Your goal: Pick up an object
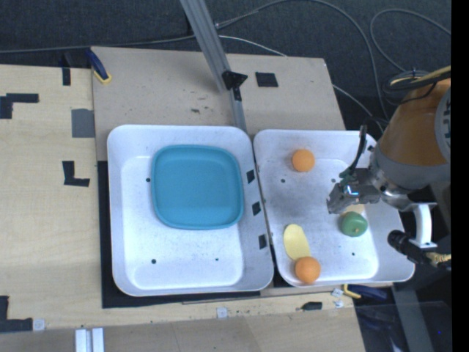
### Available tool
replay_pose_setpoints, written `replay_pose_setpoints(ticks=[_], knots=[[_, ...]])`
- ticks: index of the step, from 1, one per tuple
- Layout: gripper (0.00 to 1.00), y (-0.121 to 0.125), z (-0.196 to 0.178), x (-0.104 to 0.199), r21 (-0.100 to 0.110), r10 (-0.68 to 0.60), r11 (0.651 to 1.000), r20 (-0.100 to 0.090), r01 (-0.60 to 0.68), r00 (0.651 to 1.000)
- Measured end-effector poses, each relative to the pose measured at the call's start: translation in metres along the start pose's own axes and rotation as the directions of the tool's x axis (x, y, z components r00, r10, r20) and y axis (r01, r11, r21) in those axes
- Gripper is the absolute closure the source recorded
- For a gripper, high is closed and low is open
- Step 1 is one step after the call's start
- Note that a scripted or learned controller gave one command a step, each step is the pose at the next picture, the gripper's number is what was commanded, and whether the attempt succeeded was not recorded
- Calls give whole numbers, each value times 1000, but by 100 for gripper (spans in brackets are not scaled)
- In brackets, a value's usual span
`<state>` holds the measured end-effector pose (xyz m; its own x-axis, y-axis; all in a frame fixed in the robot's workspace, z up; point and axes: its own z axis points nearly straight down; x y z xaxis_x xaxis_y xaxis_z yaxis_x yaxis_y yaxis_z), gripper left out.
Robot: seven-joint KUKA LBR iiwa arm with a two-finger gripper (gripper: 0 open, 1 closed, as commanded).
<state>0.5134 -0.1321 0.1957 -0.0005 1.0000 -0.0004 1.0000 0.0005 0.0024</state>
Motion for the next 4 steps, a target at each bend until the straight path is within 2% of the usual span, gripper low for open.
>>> replay_pose_setpoints(ticks=[1, 4], knots=[[100, 3, -61, -3, -2, 0, 1000, 0, 0, 1000], [100, 22, -28, 163, 4, -4, 1000, -1, 4, 1000]])
